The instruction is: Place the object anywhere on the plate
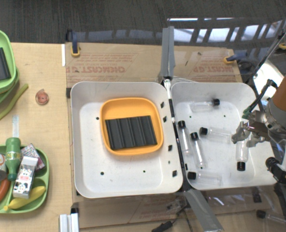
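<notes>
Clear vial (241, 154) lies directly below the end effector (244, 134).

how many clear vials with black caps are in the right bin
5 plainly seen: one near the far wall, two left of centre, one at the near left, one under the gripper. A black cap mid-bin may mark another; clear glass hides easily.
</notes>
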